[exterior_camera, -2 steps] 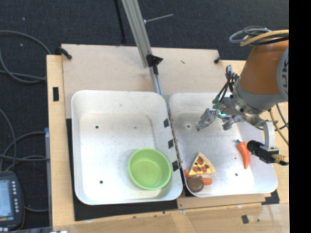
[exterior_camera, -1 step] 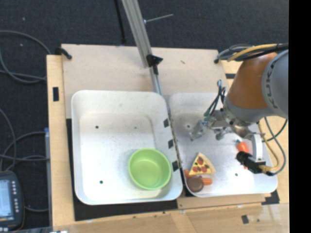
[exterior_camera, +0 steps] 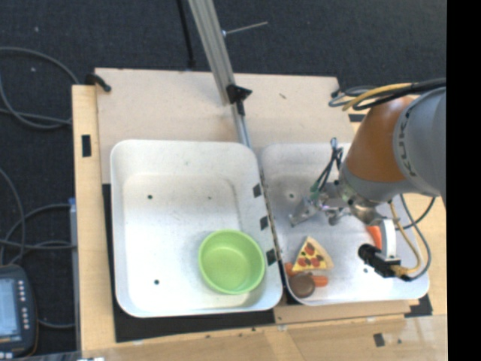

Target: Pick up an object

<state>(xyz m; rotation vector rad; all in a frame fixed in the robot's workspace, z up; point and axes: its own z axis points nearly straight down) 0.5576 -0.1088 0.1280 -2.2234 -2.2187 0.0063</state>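
Note:
In the right bin (exterior_camera: 293, 164), near its front left corner, lies a toy pizza slice (exterior_camera: 311, 256). A brown round piece (exterior_camera: 303, 284) sits just in front of it, with a small orange piece (exterior_camera: 321, 281) beside that. My gripper (exterior_camera: 301, 214) hangs over the middle left of the right bin, just behind the pizza slice and apart from it. I see nothing held in it. The grey arm with its orange band (exterior_camera: 379, 153) covers the bin's right part.
A green bowl (exterior_camera: 231, 261) stands in the left bin (exterior_camera: 150, 179) near its front right corner. A slanted metal post (exterior_camera: 218, 51) rises from the bench behind the bins. Another orange bit (exterior_camera: 373, 234) shows under the arm at the right.

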